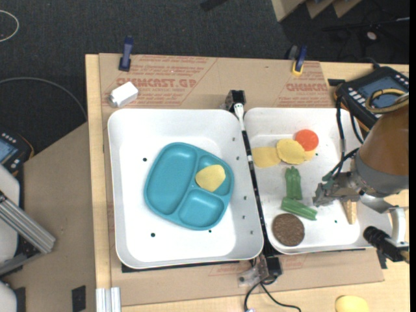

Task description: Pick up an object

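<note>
Bench with cardboard top (195, 77) under two white bins.

Left bin (130, 187) and right bin (325, 236) set side by side on the cardboard, walls touching along a black strip (246, 148). Small white block (123, 94) lying near the back left corner, just behind the left bin. Blue clamp (126, 52) and blue-and-yellow clamp (298, 58) gripping the back edge. Black device (374, 95) resting at the back right corner.

place: robotics lab | signs: clamped cardboard bench (162, 77), white bins (123, 174), cables, dark carpet (52, 18)
</note>
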Available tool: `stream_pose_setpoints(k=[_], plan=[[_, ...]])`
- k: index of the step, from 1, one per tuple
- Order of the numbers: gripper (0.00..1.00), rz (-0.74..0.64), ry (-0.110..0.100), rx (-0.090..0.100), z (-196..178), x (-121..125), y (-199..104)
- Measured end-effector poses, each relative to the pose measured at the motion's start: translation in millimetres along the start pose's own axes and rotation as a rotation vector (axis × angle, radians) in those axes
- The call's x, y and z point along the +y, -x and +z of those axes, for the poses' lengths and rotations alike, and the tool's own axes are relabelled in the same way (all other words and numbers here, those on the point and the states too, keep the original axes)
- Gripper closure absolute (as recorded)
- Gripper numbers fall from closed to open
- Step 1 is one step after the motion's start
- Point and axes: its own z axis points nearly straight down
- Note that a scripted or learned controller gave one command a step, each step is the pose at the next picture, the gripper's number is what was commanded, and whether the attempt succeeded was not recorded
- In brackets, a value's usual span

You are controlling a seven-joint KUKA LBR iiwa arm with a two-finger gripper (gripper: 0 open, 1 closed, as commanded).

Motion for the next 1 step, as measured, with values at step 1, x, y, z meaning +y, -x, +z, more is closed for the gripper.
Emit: stream_pose_setpoints(k=[1], plan=[[1.00, 0.000, 0.002, -0.001, -9.8, 0.4, 0.0]])
